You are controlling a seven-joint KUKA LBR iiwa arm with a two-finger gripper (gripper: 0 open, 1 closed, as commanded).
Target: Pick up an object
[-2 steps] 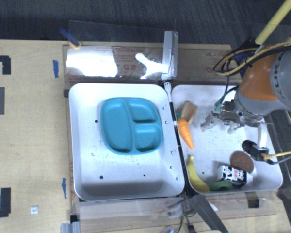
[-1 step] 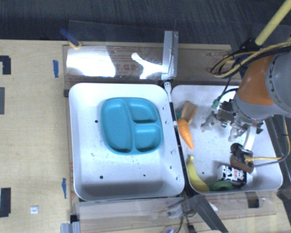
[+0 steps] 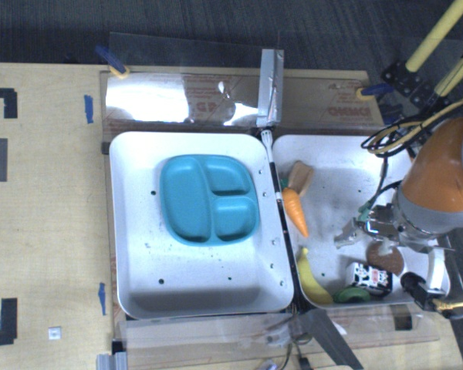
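From the overhead camera, I'm watching the arm (image 3: 440,176) reaching into the right bin (image 3: 332,156), and I'm taking that bin as my landmark. The gripper (image 3: 366,233) is hovering over its middle; whether it's open or closed I honestly cannot tell. A carrot (image 3: 295,210) is lying along the bin's left wall, a tan block (image 3: 299,176) just above it. A banana (image 3: 312,281) is curving along the lower left corner. A brown lump (image 3: 386,257), possibly a toy, is sitting near the gripper. Left of the bin, a blue divided tray (image 3: 210,199) is resting in the left bin (image 3: 131,206).
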